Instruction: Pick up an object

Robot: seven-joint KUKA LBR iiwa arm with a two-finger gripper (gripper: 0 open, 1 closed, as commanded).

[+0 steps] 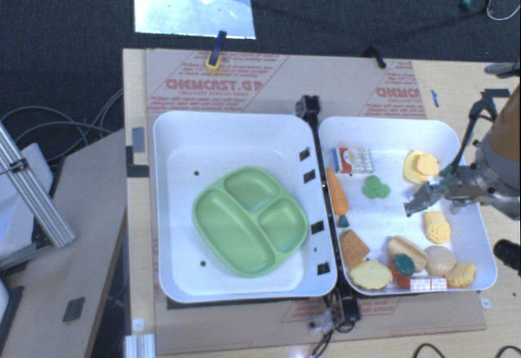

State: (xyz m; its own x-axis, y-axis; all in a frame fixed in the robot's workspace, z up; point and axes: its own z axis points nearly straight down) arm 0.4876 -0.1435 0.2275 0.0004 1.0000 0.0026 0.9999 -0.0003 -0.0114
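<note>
So the tan tabletop is carrying two shallow white plastic bins side by side. The left bin is holding just a smooth pale green three-compartment plate, with bare floor showing all round it. The right bin is looking way more crowded: toy foods are piling along its near edge, with open floor in the middle. The grey tool is hovering above that bin's right side, near a bumpy yellow corn piece; can't tell if it's gripping anything. A small orange carrot is lying against the bin's left wall.
</note>
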